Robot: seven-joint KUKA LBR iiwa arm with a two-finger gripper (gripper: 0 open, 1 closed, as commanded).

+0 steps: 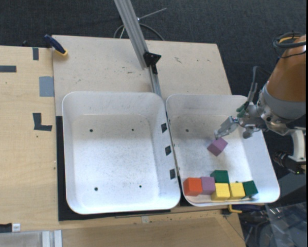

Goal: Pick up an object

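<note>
Nearest the camera, a row of blocks (221, 188) sits along the close wall of the right bin (271, 175). It goes red (192, 186), purple, yellow, yellow, green, with a dark green one (220, 177) tucked just behind. They all touch each other. I think they would be hard to grab, because they are packed so tight.

A little farther in is the lone block (217, 146). It is purple and it is tipped on a corner, not flat. It is well apart from the row. This looks like the thing I am after.

I, the gripper (225, 131), am right above it, at its top edge. My tip seems to touch it, or almost. I cannot tell how wide my jaws are from here, and I cannot tell if the block is between them. So I will not say that I hold it.

I think this is the grab step: I am down at the block, and the lift is not done yet. Next I need a firm squeeze on two flat sides, then a slow, straight lift. A tipped block can slip or spin out, so I should go gently.

To the side, the left bin (113, 153) sits touching the right bin. Farthest off, a metal pole (131, 22) crosses the bench (92, 66).
</note>
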